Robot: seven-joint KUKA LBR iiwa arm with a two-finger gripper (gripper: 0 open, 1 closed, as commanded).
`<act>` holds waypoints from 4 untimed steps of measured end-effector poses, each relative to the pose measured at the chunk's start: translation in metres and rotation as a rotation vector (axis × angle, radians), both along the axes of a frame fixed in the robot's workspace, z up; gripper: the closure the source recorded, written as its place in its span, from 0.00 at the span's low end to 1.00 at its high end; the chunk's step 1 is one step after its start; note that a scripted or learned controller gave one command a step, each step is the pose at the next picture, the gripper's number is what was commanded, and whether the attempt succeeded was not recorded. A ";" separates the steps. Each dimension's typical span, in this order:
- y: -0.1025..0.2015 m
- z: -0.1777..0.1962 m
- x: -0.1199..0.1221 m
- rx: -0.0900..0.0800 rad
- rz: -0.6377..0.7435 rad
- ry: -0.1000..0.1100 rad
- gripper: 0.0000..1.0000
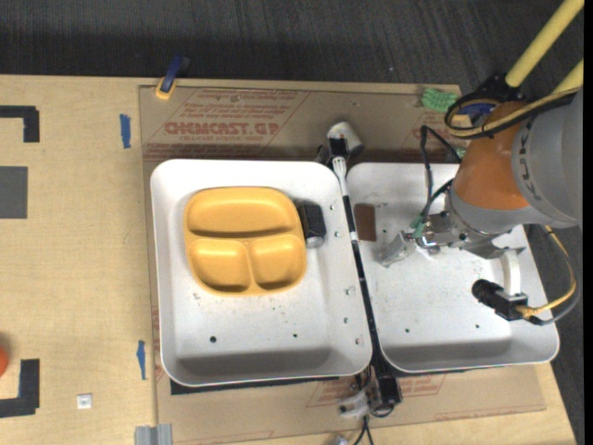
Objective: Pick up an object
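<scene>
— Camera view had the yellow tray [246,239] in the left bin [176,276], upper middle of the frame, with a small dark object [311,222] just touching its right edge. Which would you have gone for?

— The dark one, I reckoned. It looked light and stiff, small enough to pinch across its short sides. That tray seemed rigid plastic, smooth, probably slippery, and too broad except at a rim

— And the gripper [400,247]?

— Low over the right bin [445,327], near a little brown block [365,222] at the bin's upper left. Whether the claw was spread or pressed together I couldn't tell; it was too small and cluttered with cables

— Room to work?

— Bins were smooth white, shallow walled. They sat on a cardboard sheet [232,123] over a tan bench [74,248], with dark carpet [278,17] across the top
</scene>
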State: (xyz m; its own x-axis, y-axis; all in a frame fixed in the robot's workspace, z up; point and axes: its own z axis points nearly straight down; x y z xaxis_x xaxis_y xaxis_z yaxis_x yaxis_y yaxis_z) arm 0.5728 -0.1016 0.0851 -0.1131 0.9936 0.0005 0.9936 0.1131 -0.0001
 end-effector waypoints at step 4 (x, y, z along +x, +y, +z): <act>0.009 0.000 0.015 -0.002 -0.071 -0.004 0.00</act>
State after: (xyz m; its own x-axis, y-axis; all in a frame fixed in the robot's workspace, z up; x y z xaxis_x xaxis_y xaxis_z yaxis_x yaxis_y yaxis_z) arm 0.5876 -0.0930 0.0853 -0.0428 0.9991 -0.0016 0.9991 0.0428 0.0034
